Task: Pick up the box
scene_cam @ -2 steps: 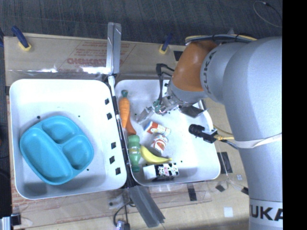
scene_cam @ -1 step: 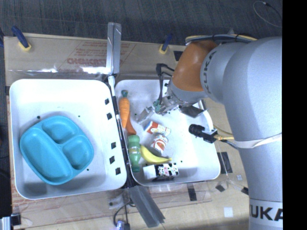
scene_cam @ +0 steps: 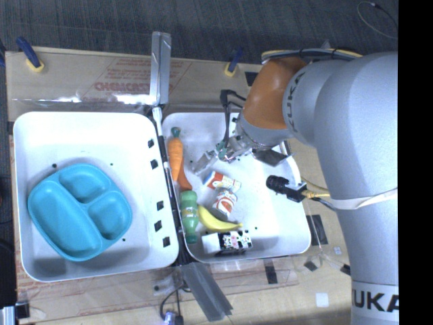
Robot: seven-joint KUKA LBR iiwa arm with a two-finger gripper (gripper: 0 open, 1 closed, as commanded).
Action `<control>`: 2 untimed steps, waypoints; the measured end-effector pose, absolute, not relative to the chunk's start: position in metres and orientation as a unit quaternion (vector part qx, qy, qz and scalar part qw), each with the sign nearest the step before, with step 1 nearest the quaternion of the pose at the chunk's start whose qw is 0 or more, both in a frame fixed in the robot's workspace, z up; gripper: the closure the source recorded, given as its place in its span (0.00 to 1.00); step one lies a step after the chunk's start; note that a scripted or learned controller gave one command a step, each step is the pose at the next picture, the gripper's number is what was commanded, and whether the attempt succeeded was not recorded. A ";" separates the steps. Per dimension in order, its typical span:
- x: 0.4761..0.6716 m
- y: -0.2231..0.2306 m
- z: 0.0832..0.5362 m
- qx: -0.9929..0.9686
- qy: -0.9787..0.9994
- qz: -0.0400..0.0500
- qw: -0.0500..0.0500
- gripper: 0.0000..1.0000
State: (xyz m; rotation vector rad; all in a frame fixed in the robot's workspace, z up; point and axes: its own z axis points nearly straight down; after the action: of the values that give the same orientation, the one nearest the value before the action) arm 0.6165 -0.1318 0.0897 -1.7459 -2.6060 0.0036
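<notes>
Box (scene_cam: 227,241) at bin's near edge, claw (scene_cam: 218,152) well apart.

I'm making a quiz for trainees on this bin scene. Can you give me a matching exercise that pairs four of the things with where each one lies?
Things:
1. carrot
2. blue tray
3. banana
4. box

Places:
A. left bin
B. near edge of the right bin
C. along the right bin's left wall, far end
D. right bin, just beyond the box

Pairs: 1-C, 2-A, 3-D, 4-B
</notes>
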 end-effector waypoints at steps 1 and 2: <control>0.596 -0.134 0.151 -0.419 -0.908 0.001 0.001 0.00; 0.598 -0.143 0.090 -0.389 -0.921 0.000 0.003 0.00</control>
State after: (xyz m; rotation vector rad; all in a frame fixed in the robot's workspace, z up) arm 0.5981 -0.1430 0.0901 -1.2193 -2.8886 0.0014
